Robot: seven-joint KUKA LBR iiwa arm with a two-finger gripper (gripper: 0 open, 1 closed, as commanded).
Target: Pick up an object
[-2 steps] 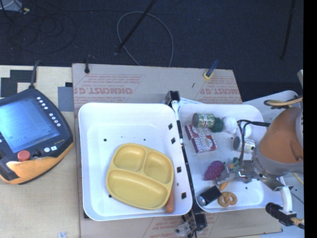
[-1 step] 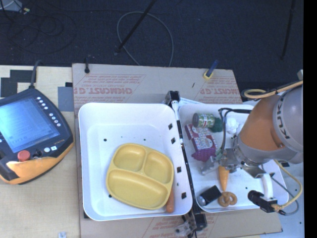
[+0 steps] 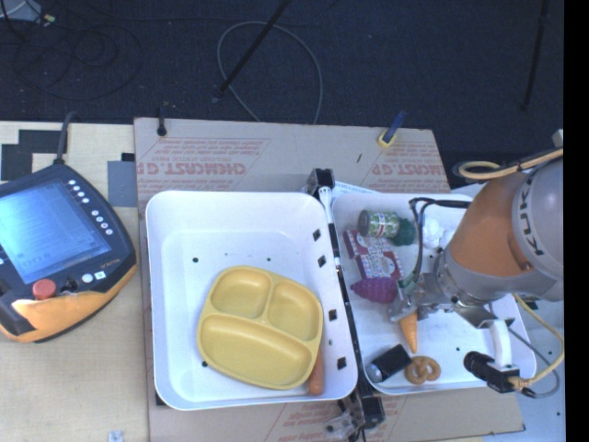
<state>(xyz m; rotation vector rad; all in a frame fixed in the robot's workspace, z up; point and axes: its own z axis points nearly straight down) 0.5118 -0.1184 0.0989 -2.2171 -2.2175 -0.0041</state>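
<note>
My gripper (image 3: 414,302) hangs low in the right bin (image 3: 460,387), at its middle. An orange cone-shaped carrot (image 3: 409,333) lies just below it, with its wide end at the gripper's tip; I cannot tell whether they touch. To the gripper's left sits a purple toy (image 3: 373,290), and beyond that a pink-red packet (image 3: 373,261). A green can (image 3: 386,224) lies on its side at the bin's back. Near the front edge are a small black block (image 3: 390,362) and a brown pretzel (image 3: 423,370).
The left bin (image 3: 175,247) holds a yellow divided plate (image 3: 262,325), with a small orange sausage (image 3: 317,378) against the plate's front right corner. A control pendant (image 3: 55,242) rests on the bench at far left. The arm covers the right bin's right side.
</note>
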